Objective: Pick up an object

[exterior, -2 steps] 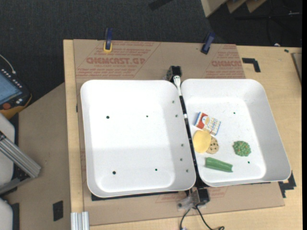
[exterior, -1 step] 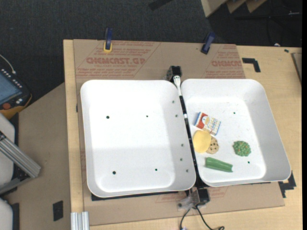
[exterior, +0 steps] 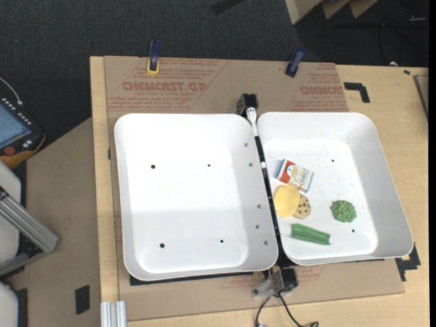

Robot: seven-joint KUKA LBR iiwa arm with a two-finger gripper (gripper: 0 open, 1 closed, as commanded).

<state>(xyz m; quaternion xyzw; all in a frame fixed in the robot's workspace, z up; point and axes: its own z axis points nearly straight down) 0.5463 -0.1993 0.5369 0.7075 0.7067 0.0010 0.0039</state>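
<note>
**Camera view.** Two white bins lie side by side on a brown cardboard sheet (exterior: 204, 80). The left bin (exterior: 184, 196) has only small dark dots on its floor. All the loose objects are in the right bin (exterior: 381, 155), which is on the side where the arm enters.

The objects are gathered in the left half of the right bin, near the wall it shares with the left bin:
- A small white carton with red and blue print (exterior: 294, 174) lies nearest the far side.
- A yellow round piece (exterior: 286, 199) is just below the carton, close to the shared wall.
- A brown speckled cookie (exterior: 304, 208) touches the yellow piece on its right.
- A long green piece (exterior: 310, 234) lies near the front rim, a little apart from the cookie.
- A bumpy green lump (exterior: 343, 211) stands alone, with bare floor all around it.

The right and far parts of this bin's floor are open, so there is free room on those sides.

Around the bins:
- Two blue clamps (exterior: 154, 52) (exterior: 296, 60) hold the far edge of the cardboard.
- A black clip (exterior: 248, 103) sits where the bins meet at the far side, and another one (exterior: 286, 278) at the near side.

The state of the gripper cannot be told.
</note>
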